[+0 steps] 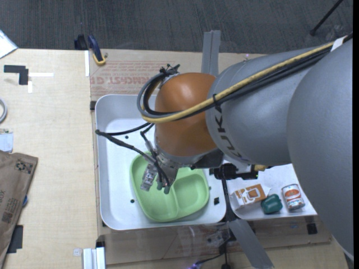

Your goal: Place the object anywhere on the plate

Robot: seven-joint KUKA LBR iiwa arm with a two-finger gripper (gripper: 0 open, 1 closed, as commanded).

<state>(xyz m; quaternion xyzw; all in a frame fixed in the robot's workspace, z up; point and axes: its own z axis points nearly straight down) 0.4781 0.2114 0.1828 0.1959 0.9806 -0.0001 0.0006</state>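
Observation:
A light green plate (182, 198) with a divided inside lies in the left white bin (112, 167), toward its front right corner. My gripper (157, 182) hangs over the plate's left part, pointing down from under the orange wrist band (182, 116). A small grey-white piece shows at the gripper's left tip, and I cannot make out whether it belongs to the gripper or is a held thing. The arm hides the back part of the plate.
In the right bin (247, 209) sit an orange and white box (249, 195), a dark green object (272, 204) and a small can (293, 198). Black cables loop around the wrist. A brown paper bag (14, 189) lies on the bench at far left.

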